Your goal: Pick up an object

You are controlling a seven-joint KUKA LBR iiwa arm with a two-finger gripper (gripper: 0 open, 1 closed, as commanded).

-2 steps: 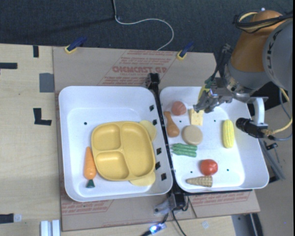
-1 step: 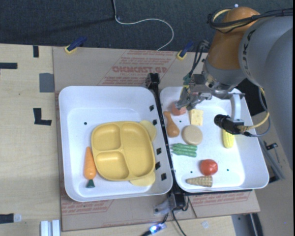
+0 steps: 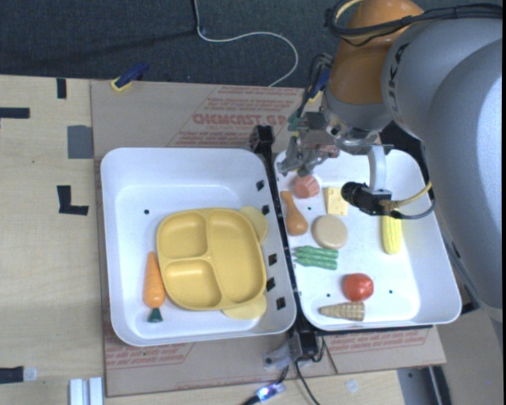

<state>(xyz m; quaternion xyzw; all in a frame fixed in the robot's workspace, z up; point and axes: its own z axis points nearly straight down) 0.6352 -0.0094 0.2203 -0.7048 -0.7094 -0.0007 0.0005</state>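
Observation:
My gripper hangs over the back left corner of the right bin, just above a pink round toy. The arm hides its fingertips. Other toy foods lie in this bin: a yellow cheese wedge, a tan bottle-shaped piece, a beige bun, green beans, a red tomato, an ice-cream cone and a yellow corn cob.
The left bin holds a yellow divided plate, an orange carrot beside it and pale yellow pieces under the plate's edge. The grey arm covers the right bin's back right. A black clip sits at the divider.

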